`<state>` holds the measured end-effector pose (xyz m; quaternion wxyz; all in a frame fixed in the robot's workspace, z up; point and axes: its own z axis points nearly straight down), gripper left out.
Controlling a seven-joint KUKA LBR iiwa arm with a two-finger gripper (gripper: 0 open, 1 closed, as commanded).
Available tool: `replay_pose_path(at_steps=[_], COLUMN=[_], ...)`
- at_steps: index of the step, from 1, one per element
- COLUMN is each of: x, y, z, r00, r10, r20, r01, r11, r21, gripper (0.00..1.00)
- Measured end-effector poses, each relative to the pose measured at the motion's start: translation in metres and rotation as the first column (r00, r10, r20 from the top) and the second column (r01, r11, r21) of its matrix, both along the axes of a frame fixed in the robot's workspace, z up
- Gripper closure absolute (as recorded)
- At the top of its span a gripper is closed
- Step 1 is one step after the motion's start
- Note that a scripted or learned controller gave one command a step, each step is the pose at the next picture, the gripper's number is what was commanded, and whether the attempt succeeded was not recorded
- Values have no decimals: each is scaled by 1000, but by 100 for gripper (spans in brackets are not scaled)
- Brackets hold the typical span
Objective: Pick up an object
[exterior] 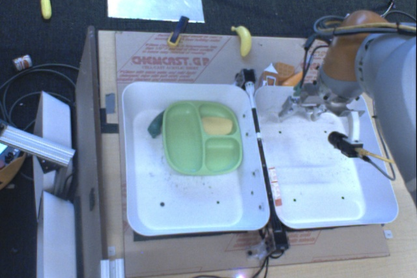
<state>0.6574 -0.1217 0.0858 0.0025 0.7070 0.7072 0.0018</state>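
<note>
Gripper over right bin, green plate in left bin

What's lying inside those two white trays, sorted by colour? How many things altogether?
Light green: 1, divided plate
Yellow: 1, block in the plate's upper right compartment
Dark green: 1, object at the plate's left edge
Total: 3, all in the left bin

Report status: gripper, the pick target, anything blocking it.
Gripper over right bin, far edge; nothing seen in it. Green tray in left bin, yellow item in its compartment. Nothing blocking.
</note>
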Motion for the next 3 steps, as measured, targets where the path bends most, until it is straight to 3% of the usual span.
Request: replay_pose_path(at_steps=[1, 2, 3], x=[10, 12, 12], y=[28, 11, 40], z=[0, 0, -1], r00=[1000, 1000, 1000], r10=[7, 0, 7], r20=[-2, -1, -3], r01=[-7, 0, -7], r11=[1000, 1000, 1000], r21=[1, 1, 1], gripper=[0, 0, 0])
